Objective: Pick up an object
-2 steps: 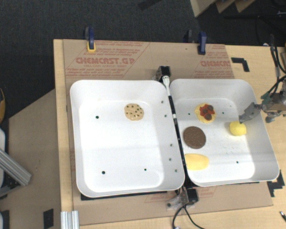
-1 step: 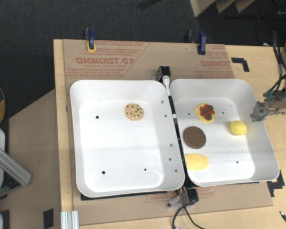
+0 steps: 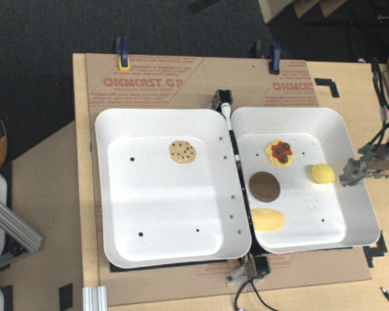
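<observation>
The yellow ball (image 3: 322,173) lies just left of the tool (image 3: 347,173), whose grip state I cannot tell.

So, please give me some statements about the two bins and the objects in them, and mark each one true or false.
1. The chocolate-chip cookie lies alone in the left bin. True.
2. The right bin holds two objects. False: it holds four, a small pizza-like disc, a yellow ball, a brown disc and a pale yellow piece.
3. The claw is by the right rim of the right bin, next to the yellow ball. True.
4. The brown disc sits on top of the cookie. False: they are in different bins.
5. The pale yellow piece lies near the front of the right bin, below the brown disc in the picture. True.
</observation>
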`<control>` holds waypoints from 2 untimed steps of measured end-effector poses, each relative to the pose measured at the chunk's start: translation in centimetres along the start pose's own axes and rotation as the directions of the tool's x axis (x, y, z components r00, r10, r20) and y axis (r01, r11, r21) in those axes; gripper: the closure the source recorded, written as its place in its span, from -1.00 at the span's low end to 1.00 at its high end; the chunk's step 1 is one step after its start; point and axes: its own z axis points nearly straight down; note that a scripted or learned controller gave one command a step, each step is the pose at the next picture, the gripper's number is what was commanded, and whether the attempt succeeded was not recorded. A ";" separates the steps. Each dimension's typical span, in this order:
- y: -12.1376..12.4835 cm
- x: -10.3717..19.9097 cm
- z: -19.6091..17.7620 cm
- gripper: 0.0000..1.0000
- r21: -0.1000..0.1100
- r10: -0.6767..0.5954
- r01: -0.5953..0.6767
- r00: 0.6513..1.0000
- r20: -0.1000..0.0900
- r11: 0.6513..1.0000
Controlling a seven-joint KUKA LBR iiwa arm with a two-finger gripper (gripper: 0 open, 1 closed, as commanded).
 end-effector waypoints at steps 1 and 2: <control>0.1 1.7 -0.2 1.00 0.000 -0.002 0.002 1.000 0.001 1.000; 8.5 4.8 -6.5 1.00 -0.015 -0.006 0.006 1.000 0.008 1.000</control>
